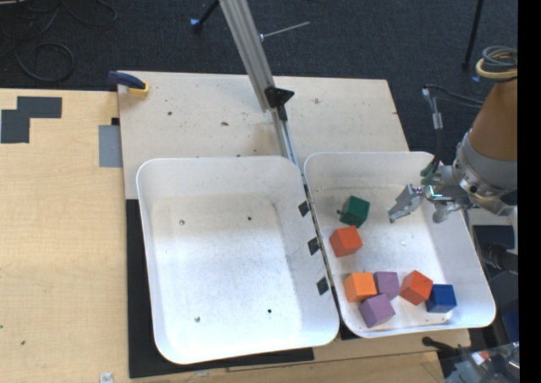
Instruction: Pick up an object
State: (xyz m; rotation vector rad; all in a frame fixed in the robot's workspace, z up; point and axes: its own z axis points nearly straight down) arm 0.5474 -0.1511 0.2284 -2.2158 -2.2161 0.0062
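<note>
Seven small blocks lie in the right bin (397, 166): a green block (355, 210), a red-orange block (345, 241), an orange block (361, 286), two purple blocks (387, 282) (376, 309), another red-orange block (416, 286), and a blue block (441, 297).

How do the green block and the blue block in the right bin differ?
The green block sits alone near the bin's middle; the blue block sits in the near right corner, touching a red-orange block. Green lies closer to the tool than blue. Both are small cubes resting in the right bin.

R bin (473, 254): blocks crowd front edge; green cube (355, 210) and red-orange cube (345, 241) near divider. Back-right floor open. L bin (169, 204) floor bare, unobstructed.
</note>
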